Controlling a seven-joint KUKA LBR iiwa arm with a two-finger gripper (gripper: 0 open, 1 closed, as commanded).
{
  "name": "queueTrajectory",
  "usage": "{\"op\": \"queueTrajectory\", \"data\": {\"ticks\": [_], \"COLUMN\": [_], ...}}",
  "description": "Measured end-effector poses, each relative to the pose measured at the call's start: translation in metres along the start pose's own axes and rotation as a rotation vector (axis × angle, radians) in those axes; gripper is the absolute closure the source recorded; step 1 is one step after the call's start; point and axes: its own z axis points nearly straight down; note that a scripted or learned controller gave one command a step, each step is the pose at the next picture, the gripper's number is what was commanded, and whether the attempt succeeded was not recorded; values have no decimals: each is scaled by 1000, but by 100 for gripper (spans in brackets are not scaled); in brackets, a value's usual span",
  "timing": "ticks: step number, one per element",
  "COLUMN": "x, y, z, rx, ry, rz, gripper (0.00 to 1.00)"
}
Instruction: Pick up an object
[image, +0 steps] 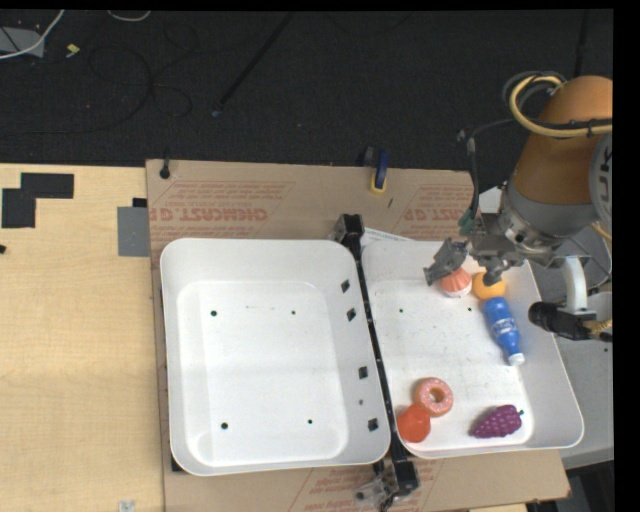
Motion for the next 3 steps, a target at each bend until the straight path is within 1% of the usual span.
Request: {"op": "queueTrajectory", "data": {"ticks": [1, 2, 3], "x": [-75, -16, -19], "y": [-18, 37, 35], "z": [160, 154, 144], "rx": [1, -2, 1], "ry": [5, 2, 1], "rz": [5, -5, 1], "gripper": [0, 0, 100]}}
